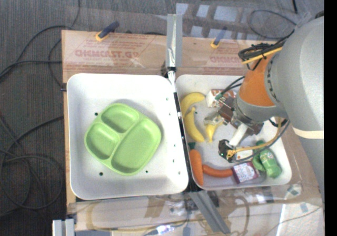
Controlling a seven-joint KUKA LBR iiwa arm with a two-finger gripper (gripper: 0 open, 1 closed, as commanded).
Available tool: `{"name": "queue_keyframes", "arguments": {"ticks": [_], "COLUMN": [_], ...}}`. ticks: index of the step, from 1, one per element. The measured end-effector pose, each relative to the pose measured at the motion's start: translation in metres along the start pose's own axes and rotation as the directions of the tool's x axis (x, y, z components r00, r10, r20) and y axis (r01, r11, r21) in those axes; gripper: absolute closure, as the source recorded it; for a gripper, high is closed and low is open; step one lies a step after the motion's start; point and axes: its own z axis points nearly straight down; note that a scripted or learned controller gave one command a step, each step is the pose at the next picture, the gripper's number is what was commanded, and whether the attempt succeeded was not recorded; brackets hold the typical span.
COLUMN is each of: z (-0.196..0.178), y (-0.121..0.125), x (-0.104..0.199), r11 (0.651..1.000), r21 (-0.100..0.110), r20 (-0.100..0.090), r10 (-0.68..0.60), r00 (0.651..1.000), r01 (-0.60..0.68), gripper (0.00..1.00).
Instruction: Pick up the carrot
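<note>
Grey carpet surrounds the cardboard-covered surface (105,53), which carries two shallow white bins side by side. Left bin (79,177): a green divided plate (124,139). Right bin (287,177): yellow bananas (192,119) by the left wall, a green item (269,162) and a maroon packet (245,171) at the near right. The carrot (197,167) lies in the near-left corner of the right bin, along its walls. The arm (297,85) enters from the right, its orange band above the wrist, bent down over the right bin. The gripper (221,111) sits just beside the bananas, well apart from the carrot. Whether it is open or closed cannot be told from this angle.
</note>
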Motion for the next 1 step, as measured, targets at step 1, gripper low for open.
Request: {"name": "queue_keyframes", "arguments": {"ticks": [1], "z": [-0.0084], "y": [-0.0008], "x": [0.0006], "r11": [1.000], "r21": [0.004], "r20": [-0.001], "r10": [-0.001], "r00": [1.000], "r01": [0.001], "gripper": [1.00]}}
